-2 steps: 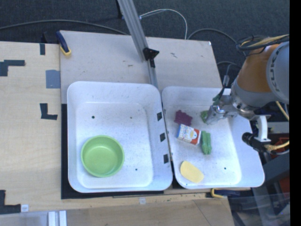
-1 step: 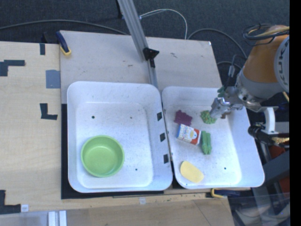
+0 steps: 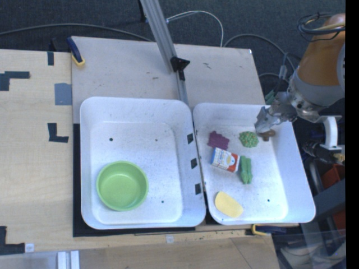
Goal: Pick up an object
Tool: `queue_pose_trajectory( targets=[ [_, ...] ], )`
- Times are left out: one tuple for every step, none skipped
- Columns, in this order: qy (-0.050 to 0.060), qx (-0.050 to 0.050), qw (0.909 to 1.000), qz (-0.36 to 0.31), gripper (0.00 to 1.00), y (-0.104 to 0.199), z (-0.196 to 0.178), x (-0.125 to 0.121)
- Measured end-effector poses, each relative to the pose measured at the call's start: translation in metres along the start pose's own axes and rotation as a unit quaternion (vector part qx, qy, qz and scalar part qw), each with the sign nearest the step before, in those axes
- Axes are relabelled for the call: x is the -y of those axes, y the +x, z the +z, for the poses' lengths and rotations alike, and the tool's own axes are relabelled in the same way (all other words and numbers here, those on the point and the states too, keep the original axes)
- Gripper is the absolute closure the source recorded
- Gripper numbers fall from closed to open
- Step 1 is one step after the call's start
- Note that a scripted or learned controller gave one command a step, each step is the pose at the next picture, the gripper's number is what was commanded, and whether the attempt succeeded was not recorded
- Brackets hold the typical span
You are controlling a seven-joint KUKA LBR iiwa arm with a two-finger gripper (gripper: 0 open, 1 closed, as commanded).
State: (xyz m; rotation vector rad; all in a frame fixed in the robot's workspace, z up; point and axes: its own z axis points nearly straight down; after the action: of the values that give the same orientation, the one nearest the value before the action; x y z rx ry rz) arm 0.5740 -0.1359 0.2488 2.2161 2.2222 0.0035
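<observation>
Bins: you have two white bins, left bin [image 3: 90, 150] and right bin [image 3: 291, 189], touching side by side.
Left bin holds: one green bowl [image 3: 122, 185], near-left corner.
Right bin holds: one purple block [image 3: 218, 140], one small carton [image 3: 225, 160], one round green piece [image 3: 248, 139], one long green piece [image 3: 245, 170], one yellow piece [image 3: 228, 204].
Gripper [image 3: 266, 124]: low at the right bin's far-right side, just beside the round green piece; a small brown thing [image 3: 268, 133] sits at its tip. You cannot tell the jaw opening or any hold.
</observation>
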Motion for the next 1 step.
queue_pose_trajectory(
  targets=[
    [0.003,-0.001,1.0000,-0.002,1.00,0.0557,0.0044,0.0128]
  ],
)
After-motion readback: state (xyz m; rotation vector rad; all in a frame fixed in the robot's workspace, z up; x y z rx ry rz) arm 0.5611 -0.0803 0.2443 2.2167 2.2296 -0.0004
